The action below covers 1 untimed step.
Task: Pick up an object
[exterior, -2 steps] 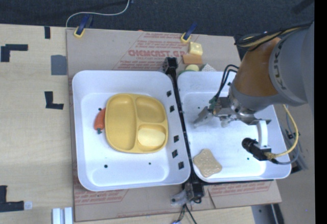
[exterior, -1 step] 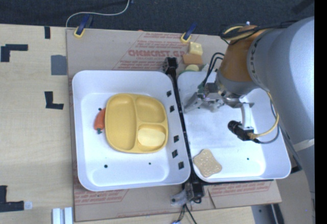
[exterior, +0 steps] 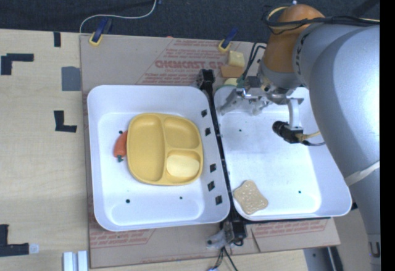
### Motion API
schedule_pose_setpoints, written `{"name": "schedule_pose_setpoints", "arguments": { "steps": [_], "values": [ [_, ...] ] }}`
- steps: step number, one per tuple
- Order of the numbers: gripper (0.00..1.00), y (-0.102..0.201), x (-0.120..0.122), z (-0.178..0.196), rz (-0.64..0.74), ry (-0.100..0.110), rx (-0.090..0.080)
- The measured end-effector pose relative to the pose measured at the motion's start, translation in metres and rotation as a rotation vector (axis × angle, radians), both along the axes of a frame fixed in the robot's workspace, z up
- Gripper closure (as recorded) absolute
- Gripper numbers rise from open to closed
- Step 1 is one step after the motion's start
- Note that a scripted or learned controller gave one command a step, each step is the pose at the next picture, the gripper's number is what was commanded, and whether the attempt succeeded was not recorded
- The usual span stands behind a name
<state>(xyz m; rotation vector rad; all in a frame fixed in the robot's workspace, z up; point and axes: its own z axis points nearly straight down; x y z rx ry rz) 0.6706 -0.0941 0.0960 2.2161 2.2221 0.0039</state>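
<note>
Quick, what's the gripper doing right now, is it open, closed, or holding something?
Gripper: cannot be told from this view; it sits at the far edge of the right bin, with nothing seen between its fingers.

A light wooden bench (exterior: 37, 158) filled the frame below a dark upper strip, with black and grey marks at its left side. A printed cardboard sheet (exterior: 179, 63) lay on it at centre, clipped along its upper edge. On the sheet, two white bins touched: left bin (exterior: 102, 158), right bin (exterior: 308, 186).
</note>
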Motion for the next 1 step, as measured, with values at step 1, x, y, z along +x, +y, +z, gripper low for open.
{"name": "schedule_pose_setpoints", "arguments": {
  "steps": [1],
  "values": [
    [0.0, -0.0373, -0.0027, -0.0121, -0.003, 0.005, -0.001]
  ]
}}
